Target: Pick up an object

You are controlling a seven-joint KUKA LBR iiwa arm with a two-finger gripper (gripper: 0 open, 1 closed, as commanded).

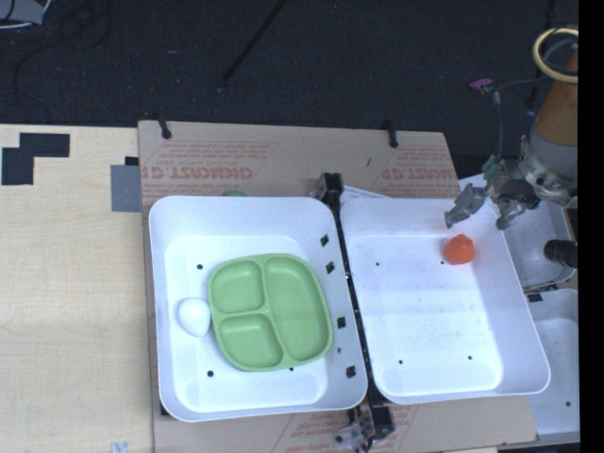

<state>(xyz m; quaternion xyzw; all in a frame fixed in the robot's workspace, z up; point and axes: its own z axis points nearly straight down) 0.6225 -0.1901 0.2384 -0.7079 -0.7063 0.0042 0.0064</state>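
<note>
A small orange-red ball [460, 249] lies in the right bin [444, 347], near its far right corner. My gripper [485, 208] hangs over that bin's far right rim, just above and to the right of the ball, its two grey fingers spread apart with nothing between them. In the left bin [179, 234] sits a green three-compartment plate [269, 311], and a white egg-shaped object [194, 316] rests against the plate's left side.
A black divider [344, 291] runs between the two bins. Both bins stand on a cardboard sheet [283, 163] over a pale wooden bench [66, 281]. The right bin's floor below the ball is bare white.
</note>
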